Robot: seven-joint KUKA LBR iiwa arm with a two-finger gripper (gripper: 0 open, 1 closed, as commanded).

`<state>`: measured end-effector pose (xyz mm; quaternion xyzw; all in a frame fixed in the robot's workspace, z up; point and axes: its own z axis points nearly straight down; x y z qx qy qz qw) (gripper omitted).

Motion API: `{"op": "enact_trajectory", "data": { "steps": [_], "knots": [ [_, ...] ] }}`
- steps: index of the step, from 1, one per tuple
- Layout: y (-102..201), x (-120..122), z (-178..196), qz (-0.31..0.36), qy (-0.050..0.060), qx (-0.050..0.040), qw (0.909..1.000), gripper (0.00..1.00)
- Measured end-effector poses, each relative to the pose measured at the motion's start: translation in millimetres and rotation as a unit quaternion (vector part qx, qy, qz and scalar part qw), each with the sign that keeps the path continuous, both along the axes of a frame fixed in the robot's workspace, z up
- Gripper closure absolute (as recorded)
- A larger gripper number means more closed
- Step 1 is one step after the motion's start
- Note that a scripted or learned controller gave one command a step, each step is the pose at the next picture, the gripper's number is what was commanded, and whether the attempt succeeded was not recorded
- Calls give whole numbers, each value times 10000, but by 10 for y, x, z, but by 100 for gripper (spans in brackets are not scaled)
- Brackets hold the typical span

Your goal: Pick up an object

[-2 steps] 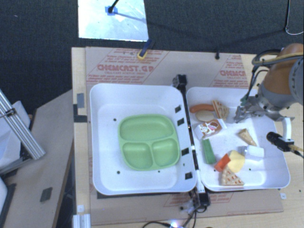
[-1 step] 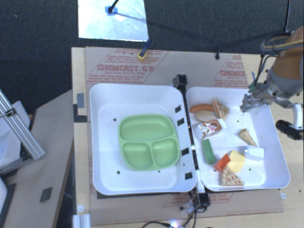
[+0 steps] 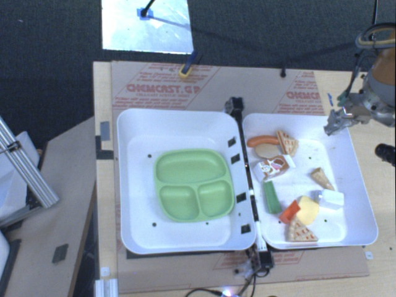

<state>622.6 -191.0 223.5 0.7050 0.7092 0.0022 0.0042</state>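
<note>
Two white bins sit side by side on the bench. The left bin (image 3: 133, 135) holds a green tray (image 3: 193, 185) with three sections, lying flat in the middle of the bin.

The right bin (image 3: 359, 184) holds the toy food. At its near edge lies a waffle piece (image 3: 301, 232). Touching it, just behind, are a yellow round piece (image 3: 308, 211) and an orange piece (image 3: 289, 211). A small white block (image 3: 331, 198) sits beside the yellow piece, toward the bin's right edge. A green stick (image 3: 271, 197) lies near the bin's left edge, beside the black strip (image 3: 242, 159) that runs between the two bins. A tan wedge (image 3: 322, 178) rests a bit farther back, apart from the others. A little red and white packet (image 3: 274, 166) lies in the middle of the left side. Behind it, near the far left corner, are a red sausage (image 3: 262, 141), a tan round piece (image 3: 267, 150) touching it, and another waffle piece (image 3: 287, 143) just beside them.

The gripper (image 3: 335, 124) is over the far right corner of the right bin, well apart from the food. It has nothing in it. I cannot tell if it is wide or narrow.

Past the bins, a yellow clip (image 3: 185, 71) sits on the cardboard sheet (image 3: 164, 86).
</note>
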Motion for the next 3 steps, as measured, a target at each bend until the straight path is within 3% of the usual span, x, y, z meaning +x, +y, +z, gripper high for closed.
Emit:
{"op": "enact_trajectory", "data": {
  "steps": [1,3],
  "knots": [
    [0,10,15,2,27,8,10000,100],
    [995,-105,-100,20,39,23,10000,100]
  ]
}}
